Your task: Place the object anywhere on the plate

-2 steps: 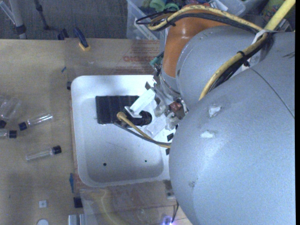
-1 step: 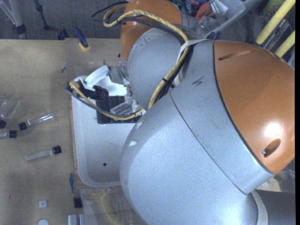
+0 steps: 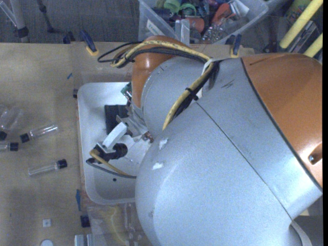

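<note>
My grey arm point(image 3: 220, 152), with its orange band point(image 3: 287, 96), reaches in from the right and covers most of the view. Its wrist hangs low over the left white bin point(image 3: 89, 137). A black part of the gripper point(image 3: 113, 117) pokes out from under the wrist, just above the bin floor. Below it a white bracket point(image 3: 116, 134) and a black round fitting point(image 3: 119, 150) carry a yellow cable point(image 3: 100, 158). Whatever lies under the wrist is hidden by the arm.
Clear vials with black caps point(image 3: 45, 131) point(image 3: 48, 166) lie on the wooden bench left of the bin. A clear box of colourful toys point(image 3: 200, 6) stands at the back. A blue clamp point(image 3: 90, 46) sits on the bench's far edge.
</note>
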You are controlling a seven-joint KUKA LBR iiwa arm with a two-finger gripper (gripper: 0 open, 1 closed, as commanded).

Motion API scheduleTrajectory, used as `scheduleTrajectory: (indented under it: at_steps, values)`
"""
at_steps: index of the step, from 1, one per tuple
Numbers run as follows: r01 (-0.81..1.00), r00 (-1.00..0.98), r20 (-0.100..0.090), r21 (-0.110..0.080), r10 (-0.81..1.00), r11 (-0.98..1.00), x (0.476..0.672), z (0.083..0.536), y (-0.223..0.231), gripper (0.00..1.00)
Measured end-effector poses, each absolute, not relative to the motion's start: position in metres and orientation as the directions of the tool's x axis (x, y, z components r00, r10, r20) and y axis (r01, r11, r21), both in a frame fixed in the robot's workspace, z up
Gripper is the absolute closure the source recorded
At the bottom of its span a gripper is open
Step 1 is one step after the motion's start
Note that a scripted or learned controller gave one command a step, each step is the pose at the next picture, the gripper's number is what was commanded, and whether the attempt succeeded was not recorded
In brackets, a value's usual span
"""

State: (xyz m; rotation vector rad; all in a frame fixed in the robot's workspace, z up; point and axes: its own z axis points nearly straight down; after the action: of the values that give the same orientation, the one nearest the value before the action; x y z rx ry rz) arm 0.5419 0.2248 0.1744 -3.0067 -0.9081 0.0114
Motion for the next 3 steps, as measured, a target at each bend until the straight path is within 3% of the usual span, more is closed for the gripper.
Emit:
scheduleTrajectory:
  at_steps: [1,2,3]
  values:
    - [0.553,0.833,-0.006,-0.003,0.553,-0.833,0.542,0.175,0.225,0.0]
    - [0.556,0.831,-0.01,-0.004,0.556,-0.831,0.541,0.184,0.226,1.0]
    - [0.869,0.495,-0.005,-0.005,0.869,-0.495,0.554,0.175,0.225,1.0]
